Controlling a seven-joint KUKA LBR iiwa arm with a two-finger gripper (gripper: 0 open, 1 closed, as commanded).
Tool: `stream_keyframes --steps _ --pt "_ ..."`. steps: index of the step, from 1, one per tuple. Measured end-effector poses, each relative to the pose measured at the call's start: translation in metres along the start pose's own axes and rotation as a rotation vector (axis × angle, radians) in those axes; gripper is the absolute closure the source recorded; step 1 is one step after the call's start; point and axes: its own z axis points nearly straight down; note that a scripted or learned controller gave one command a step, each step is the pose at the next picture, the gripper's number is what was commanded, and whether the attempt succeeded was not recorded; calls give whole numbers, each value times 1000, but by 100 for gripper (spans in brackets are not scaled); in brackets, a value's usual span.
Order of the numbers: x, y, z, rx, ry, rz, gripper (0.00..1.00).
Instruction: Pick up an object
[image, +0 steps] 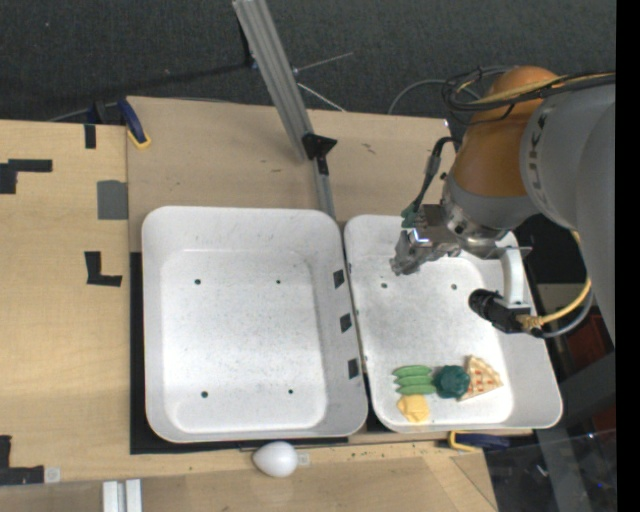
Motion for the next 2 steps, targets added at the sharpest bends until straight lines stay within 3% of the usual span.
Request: stream_keyframes --steps 2 --pt "90 43 10 0 -1 1 100"
